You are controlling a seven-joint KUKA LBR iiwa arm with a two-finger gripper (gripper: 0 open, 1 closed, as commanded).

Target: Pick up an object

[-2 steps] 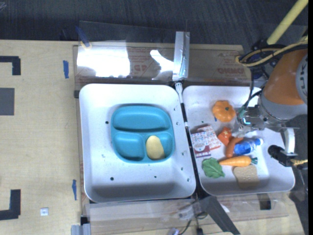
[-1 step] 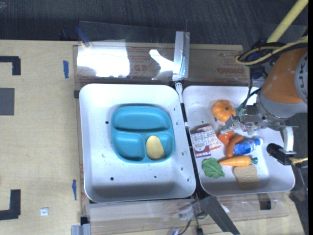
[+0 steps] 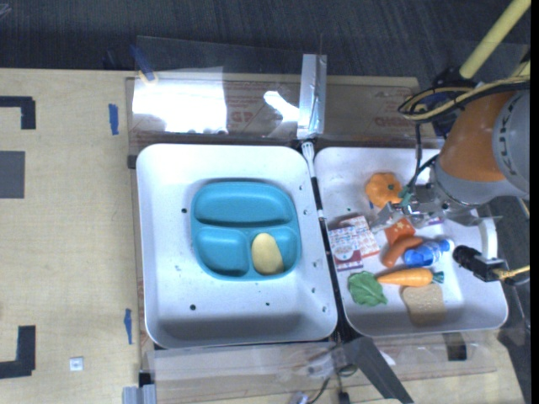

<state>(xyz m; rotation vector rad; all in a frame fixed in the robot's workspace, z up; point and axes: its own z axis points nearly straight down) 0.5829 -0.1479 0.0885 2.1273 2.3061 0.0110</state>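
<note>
Two bins: left one [image 3: 168,251] holds blue tray [image 3: 244,225], yellow egg [image 3: 267,252].
Carrot [image 3: 407,278]: long axis along right bin's [image 3: 484,310] front edge.
Hand [image 3: 402,217]: opening cannot tell.

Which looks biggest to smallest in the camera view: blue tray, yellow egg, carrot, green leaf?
1. blue tray, by far the largest.
2. carrot, long and thin.
3. yellow egg and green leaf look about alike in area; too close to rank.
</note>
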